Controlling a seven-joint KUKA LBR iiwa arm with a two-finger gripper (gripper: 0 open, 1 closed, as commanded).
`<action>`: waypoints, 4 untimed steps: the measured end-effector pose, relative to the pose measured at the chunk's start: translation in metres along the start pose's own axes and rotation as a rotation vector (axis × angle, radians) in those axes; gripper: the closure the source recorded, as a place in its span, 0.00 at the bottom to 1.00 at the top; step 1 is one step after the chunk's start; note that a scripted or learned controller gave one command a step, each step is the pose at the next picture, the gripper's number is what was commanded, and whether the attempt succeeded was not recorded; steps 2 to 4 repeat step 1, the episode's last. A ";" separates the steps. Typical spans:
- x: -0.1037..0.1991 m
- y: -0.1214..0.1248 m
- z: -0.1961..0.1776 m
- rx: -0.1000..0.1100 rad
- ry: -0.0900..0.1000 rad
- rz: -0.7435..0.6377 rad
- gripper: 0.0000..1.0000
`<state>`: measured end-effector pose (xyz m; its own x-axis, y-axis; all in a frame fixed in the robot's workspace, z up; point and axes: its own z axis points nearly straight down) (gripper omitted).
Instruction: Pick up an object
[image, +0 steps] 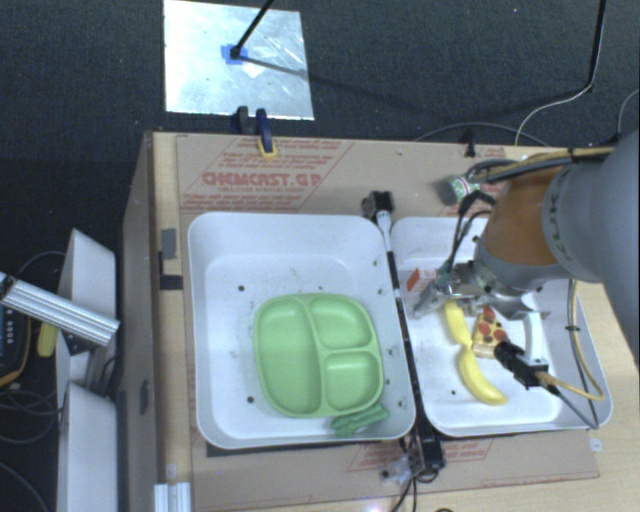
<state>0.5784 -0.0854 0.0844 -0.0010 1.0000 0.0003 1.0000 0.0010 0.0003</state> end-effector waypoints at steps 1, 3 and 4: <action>0.000 0.001 -0.011 -0.002 0.000 -0.001 1.00; 0.000 0.001 -0.011 -0.002 0.000 -0.001 1.00; 0.000 0.001 -0.011 -0.002 0.000 -0.001 1.00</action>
